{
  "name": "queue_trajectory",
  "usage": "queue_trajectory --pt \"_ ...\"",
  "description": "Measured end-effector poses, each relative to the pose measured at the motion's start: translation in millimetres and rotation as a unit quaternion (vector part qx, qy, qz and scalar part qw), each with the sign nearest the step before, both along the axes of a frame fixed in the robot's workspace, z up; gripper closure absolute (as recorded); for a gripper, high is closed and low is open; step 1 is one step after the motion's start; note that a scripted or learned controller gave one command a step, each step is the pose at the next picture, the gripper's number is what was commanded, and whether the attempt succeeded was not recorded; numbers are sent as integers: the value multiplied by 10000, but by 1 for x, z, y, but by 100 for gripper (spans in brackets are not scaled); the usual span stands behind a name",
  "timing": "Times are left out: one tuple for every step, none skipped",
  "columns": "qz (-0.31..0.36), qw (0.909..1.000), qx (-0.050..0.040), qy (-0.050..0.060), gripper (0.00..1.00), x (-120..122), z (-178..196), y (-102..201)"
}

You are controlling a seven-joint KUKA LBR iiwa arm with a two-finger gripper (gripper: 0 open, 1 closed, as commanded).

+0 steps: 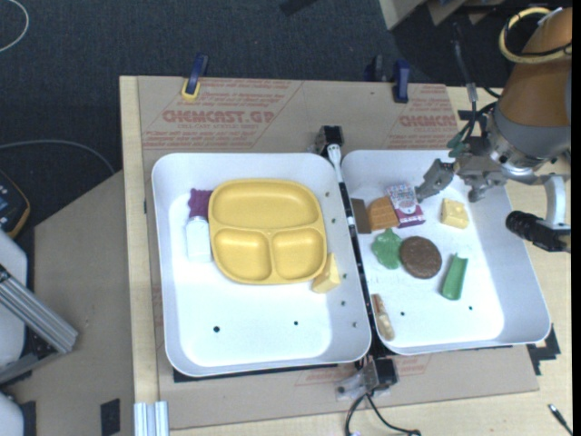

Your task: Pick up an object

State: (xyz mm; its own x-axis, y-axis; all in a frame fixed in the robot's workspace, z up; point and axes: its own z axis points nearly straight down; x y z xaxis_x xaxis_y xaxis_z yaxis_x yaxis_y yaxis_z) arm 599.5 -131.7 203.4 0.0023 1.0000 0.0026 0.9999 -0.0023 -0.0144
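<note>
Looking down at a slant on a cardboard-topped bench (272,107), two shallow white bins sit side by side in the middle of the frame. The left bin (250,334) holds a yellow divided plate (268,228) with three compartments, lying flat in the upper half of the bin. A purple item (199,202) and a small white bottle (197,240) lie just beside the plate's left edge, and a pale yellow wedge (326,278) touches the plate's lower right corner.

The right bin (481,321) holds a cluster of small toy foods. A pink and white packet (404,202) lies near the bin's upper middle, with an orange-brown block (380,214) touching its left side. Below those are a green leafy piece (387,248) and a round brown patty (421,256), just beside each other. A green stick (454,276) lies to the right of the patty, and a pale yellow cube (454,213) sits above it. A thin tan strip (382,317) lies along the bin's lower left wall.

The grey arm (536,107) with its orange band comes in from the upper right of the frame. Its gripper (434,181) hangs over the upper part of the right bin, just above and right of the packet. Nothing shows between the fingers, and how far apart they stand cannot be made out.
</note>
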Motion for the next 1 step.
queue_trajectory --pt "12 10000 -11 -70 0 3 8 0"
